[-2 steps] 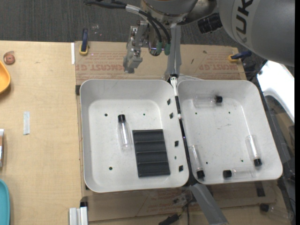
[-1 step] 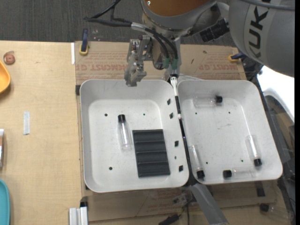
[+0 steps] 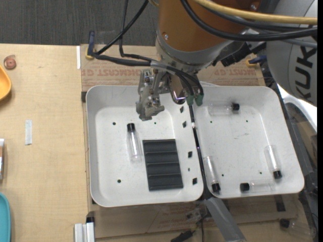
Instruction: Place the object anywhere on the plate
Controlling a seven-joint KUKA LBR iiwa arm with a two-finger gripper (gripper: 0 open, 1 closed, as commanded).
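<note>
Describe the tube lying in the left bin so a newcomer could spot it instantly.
Start at the left bin. Beside the black ridged plate, on its left, lies a clear tube with a black cap pointing away. All other tubes lie in the right bin.

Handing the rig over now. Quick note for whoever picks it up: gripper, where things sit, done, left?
Gripper: above the left bin's far half, nothing visibly between its fingers; open or shut can't be told from here.
Things: a clear tube with a black cap lies in the left bin, right beside the dark ribbed plate and off it. Four more capped tubes lie in the right bin.
Done: nothing on the plate yet.
Left: grasp a tube, probably the near one, and set it on the plate.
</note>
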